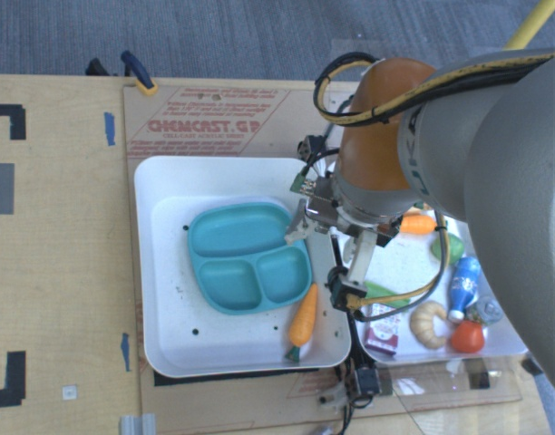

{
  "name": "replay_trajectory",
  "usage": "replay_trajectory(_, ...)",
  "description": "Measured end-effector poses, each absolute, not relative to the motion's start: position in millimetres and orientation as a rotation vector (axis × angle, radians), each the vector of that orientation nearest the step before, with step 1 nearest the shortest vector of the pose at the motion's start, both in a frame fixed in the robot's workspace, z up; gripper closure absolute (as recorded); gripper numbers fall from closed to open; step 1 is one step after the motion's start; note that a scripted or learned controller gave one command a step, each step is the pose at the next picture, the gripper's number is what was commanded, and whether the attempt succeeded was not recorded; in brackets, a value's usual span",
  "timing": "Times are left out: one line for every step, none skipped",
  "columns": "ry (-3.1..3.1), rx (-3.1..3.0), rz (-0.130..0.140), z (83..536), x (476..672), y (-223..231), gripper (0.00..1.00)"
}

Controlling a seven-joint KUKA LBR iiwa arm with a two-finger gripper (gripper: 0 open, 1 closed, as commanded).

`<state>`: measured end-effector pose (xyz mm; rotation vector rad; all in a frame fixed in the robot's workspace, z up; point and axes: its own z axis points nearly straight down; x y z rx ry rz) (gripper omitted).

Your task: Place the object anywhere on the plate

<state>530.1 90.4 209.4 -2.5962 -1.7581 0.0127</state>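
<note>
**A:** Starting from the left, what does the arm have to work with?

**B:** On the worktop (51, 243), the left bin (152, 270) holds the teal divided plate (232, 234), and all three of its compartments are bare. The carrot (303, 320), likely the task's thing, lies off the plate, just beside its lower right corner and along the bin's right wall.

**A:** And the hand?

**B:** The hand (314, 216) hangs over the plate's right edge, near where the two bins meet. Whether it is clenched or released cannot be told. The carrot lies apart from it.

**A:** How should the pick go?

**B:** It should probably come down over the carrot's thick middle and close across its width, clear of the bin wall and the plate rim. Then it should lift, shift left and let go low over a compartment so the carrot doesn't roll. The croissant (430, 324) and tomato (468, 336) in the right bin (400, 256) are best left alone.
</note>
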Motion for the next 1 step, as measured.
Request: replay_trajectory(-1.758, -2.596, 0.013, 209.4, 530.1, 90.4, 0.0)
